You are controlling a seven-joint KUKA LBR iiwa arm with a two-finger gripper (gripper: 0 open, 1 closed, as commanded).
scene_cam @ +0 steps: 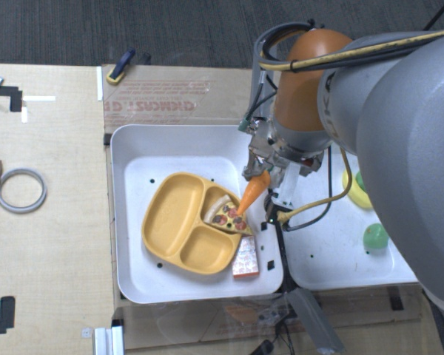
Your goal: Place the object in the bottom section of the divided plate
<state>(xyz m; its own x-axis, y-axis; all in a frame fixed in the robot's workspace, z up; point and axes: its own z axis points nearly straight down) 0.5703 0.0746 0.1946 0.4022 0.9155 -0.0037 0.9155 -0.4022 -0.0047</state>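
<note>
I see the arm [385, 124] filling the right of my view, its orange band above the wrist and the gripper [257, 174] hanging over the left bin [126, 220]. The worktop [44, 235] stretches away to the gripper's left. The right bin [333, 265] lies to the gripper's right, mostly under the arm.

Below and to the left of the gripper sits the yellow divided plate [170, 220], resting in the left bin. The gripper pinches the thick end of a toy carrot [251, 193], which slants down and left from the gripper so that its tip reaches over the plate's right section. In that section, just under the carrot's tip, lies a pizza slice [226, 215]. Whether the tip touches the slice, I can't make out from this angle.

Just below the gripper, against the plate's right edge, lies a small red-and-white box [246, 259]. To the gripper's right I see a yellow thing [359, 191] and a green ball [375, 236] in the right bin. Far to its left a roll of tape [20, 190] lies on the worktop.
</note>
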